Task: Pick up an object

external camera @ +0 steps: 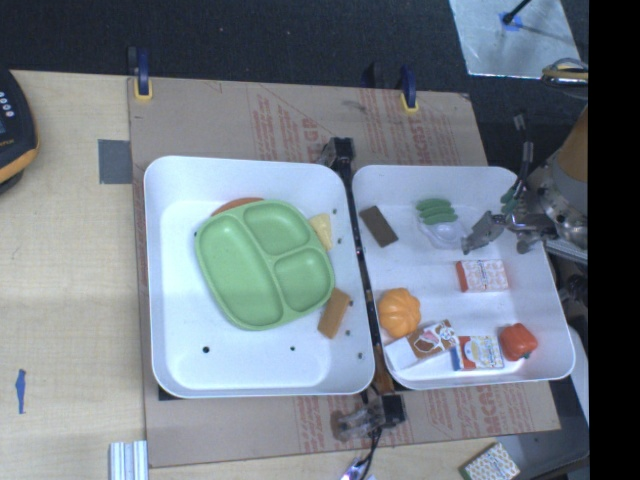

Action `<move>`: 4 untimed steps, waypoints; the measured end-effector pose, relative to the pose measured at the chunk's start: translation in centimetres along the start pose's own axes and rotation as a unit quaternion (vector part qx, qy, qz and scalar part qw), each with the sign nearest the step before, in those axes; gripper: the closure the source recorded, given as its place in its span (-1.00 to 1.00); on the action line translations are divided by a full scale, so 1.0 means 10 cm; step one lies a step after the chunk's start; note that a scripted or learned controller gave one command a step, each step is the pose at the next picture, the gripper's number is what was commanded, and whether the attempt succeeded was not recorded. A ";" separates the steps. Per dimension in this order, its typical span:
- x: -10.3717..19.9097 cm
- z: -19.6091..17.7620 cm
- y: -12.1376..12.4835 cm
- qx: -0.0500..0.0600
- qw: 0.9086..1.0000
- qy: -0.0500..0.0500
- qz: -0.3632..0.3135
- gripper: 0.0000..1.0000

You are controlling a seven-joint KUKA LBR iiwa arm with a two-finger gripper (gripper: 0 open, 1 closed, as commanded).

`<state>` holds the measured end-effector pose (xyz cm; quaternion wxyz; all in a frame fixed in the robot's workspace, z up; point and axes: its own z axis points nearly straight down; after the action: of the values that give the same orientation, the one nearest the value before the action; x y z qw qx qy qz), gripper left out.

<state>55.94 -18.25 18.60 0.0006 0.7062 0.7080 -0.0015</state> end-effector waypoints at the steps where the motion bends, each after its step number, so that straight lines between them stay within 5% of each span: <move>1: -0.09 0.96 -0.03 -0.002 1.000 -0.003 -0.001 -1.00; 2: -0.10 0.78 -0.01 -0.005 1.000 -0.001 -0.001 1.00; 3: 0.51 -0.08 -0.13 -0.002 1.000 0.002 -0.003 1.00; 4: 0.48 -0.03 -0.14 0.001 1.000 0.002 -0.001 -1.00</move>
<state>54.54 -13.48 18.92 -0.0014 0.7056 0.7086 -0.0008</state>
